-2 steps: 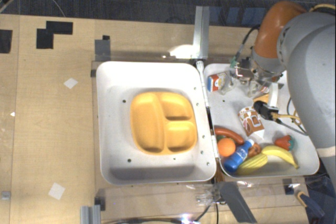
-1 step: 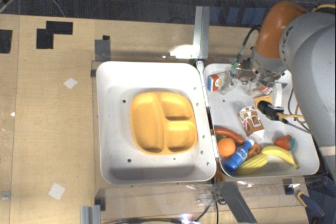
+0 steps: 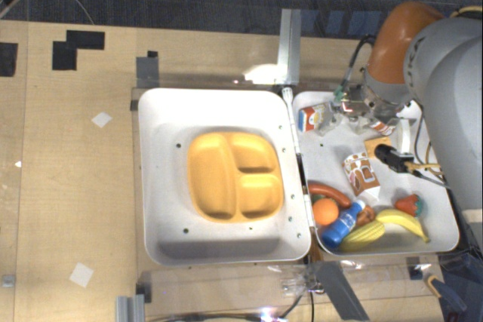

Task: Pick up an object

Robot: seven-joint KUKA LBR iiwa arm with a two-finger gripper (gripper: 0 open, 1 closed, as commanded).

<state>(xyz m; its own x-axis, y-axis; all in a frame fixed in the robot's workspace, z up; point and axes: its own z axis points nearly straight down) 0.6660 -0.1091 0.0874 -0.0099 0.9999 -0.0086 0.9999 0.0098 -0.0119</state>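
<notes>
The right bin (image 3: 445,237) holds several objects. A small red, white and blue carton (image 3: 307,118) lies at its far left corner. A brown and white carton (image 3: 362,172) sits mid-bin, with a tan card-like item (image 3: 378,145) just behind it. Along the near side lie a red sausage-shaped item (image 3: 329,193), an orange (image 3: 325,213), a blue bottle (image 3: 344,223), a banana (image 3: 392,225) and a small red fruit with a green top (image 3: 407,204). My gripper (image 3: 353,108) hangs low over the far part of this bin, just right of the small carton. Nothing shows in its grasp.
The left bin (image 3: 162,237) holds a yellow divided tray (image 3: 234,176) in its middle. A metal post (image 3: 290,49) rises behind the wall between the two bins. The grey arm with its orange band (image 3: 396,38) covers the right bin's far right corner.
</notes>
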